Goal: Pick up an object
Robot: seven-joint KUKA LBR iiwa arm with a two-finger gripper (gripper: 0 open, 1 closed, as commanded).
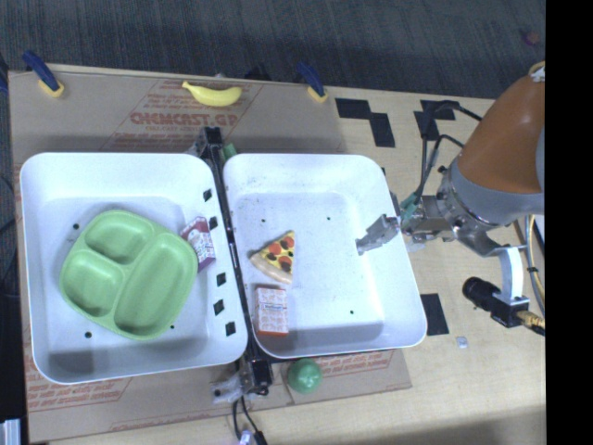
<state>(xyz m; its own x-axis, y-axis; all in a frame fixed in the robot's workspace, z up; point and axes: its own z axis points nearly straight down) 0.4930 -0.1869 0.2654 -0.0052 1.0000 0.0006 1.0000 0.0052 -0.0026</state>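
Two white bins (37, 248) fill the frame's centre; nothing is lifted yet. At the right bin's right rim hangs the gripper (378, 233), whether apart or together cannot be told. Green tray (125, 272) lies left; pizza slice (276, 256), packet (271, 310) await picking right of centre.

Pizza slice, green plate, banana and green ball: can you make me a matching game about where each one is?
Things:
1. pizza slice
2. green plate
3. banana
4. green ball

Places:
A. in the left bin
B. on the cardboard below the right bin
C. in the right bin
D. on the cardboard above the bins

Pairs: 1-C, 2-A, 3-D, 4-B
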